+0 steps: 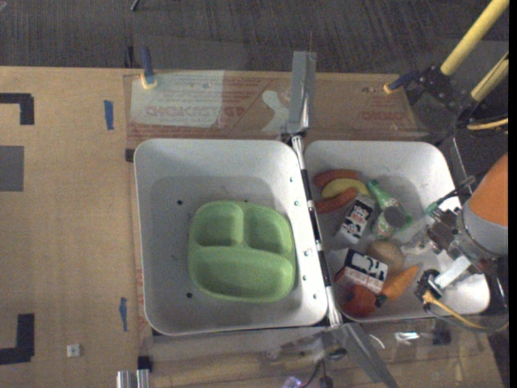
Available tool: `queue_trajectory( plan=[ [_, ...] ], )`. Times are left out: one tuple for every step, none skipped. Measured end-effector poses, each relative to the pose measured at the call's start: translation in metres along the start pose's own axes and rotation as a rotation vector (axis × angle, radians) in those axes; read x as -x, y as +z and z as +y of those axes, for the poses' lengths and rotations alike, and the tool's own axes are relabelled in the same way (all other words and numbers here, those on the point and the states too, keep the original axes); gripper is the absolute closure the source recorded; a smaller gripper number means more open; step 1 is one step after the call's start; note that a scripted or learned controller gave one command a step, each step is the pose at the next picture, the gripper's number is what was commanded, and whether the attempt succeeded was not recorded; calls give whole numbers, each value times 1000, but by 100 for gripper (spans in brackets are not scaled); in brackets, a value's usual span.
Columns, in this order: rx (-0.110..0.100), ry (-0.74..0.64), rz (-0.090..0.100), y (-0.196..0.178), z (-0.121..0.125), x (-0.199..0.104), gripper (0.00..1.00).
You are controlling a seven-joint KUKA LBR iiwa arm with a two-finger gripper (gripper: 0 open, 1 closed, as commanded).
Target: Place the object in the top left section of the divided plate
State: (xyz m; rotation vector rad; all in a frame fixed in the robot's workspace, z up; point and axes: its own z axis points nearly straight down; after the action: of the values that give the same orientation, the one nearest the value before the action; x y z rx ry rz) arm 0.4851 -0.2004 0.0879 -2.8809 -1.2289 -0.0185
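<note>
- Since the green divided plate [241,250] sits bare in the left bin [153,168], nothing has been placed yet; my read is the pick step is in hand.
- The arm [493,208] enters from the right, over the right bin [420,156]. The gripper [432,253] hangs above that bin's right half, near the lower corner. Wrist parts and cables clutter it, so I cannot tell how far it stands apart or whether it has hold of anything.
- Which object is the target: unclear from the task line. The candidates all lie left of the gripper, heaped in the right bin.
- Closest is the carrot [401,281], just beside the tool, long axis slanting from upper right down to lower left.
- Next are a pale round item [386,255], a small printed carton [365,269], a second carton [355,219], a green bottle [386,204], a banana [343,187] and a reddish sausage-like piece [338,176].
- The plate's top left section [218,223] lies well left of the tool, past the rims between the bins [302,208]. The carry will likely need lift to clear them.
- Surface: smooth white bin floors, shallow walls. The left bin has bare floor all round the plate, so there is room to approach. The right bin is crowded; risk of nudging neighbours.
</note>
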Motion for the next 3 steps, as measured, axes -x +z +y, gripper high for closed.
queue_trajectory(
  plan=[
    [3,172,-15,-64,-45,-101,0],
    [5,346,-15,-178,-82,-192,0],
    [8,550,-12,-229,-76,-215,0]
  ],
)
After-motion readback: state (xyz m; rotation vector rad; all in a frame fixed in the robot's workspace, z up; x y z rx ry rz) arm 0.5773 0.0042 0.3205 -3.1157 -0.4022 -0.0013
